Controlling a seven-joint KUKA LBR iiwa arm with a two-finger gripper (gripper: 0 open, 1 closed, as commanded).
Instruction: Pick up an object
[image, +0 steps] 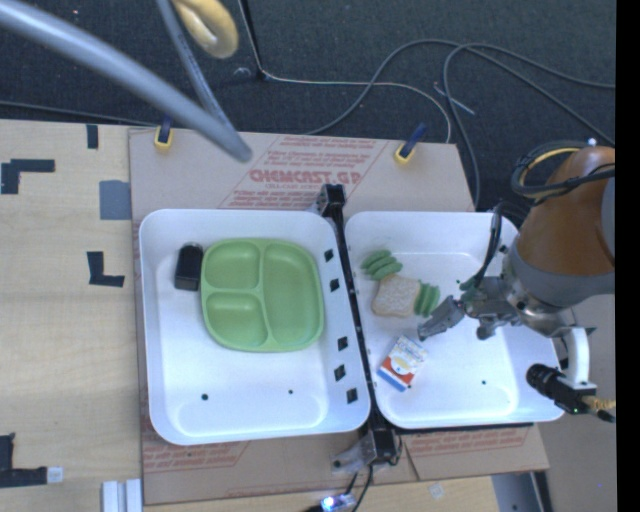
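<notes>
In the right bin lie a tan bread slice, a green pod-shaped piece above it, another green piece at the slice's right edge, and a small white carton with red and blue print. My gripper hangs over the right bin, just right of the bread slice and up-right of the carton, close to the second green piece. I see nothing held in it. The grey arm with its orange band comes in from the right.
The left bin holds a green divided plate and a small black block by the plate's left edge. A black divider runs between the bins. Cables lie on the dark floor behind the bench.
</notes>
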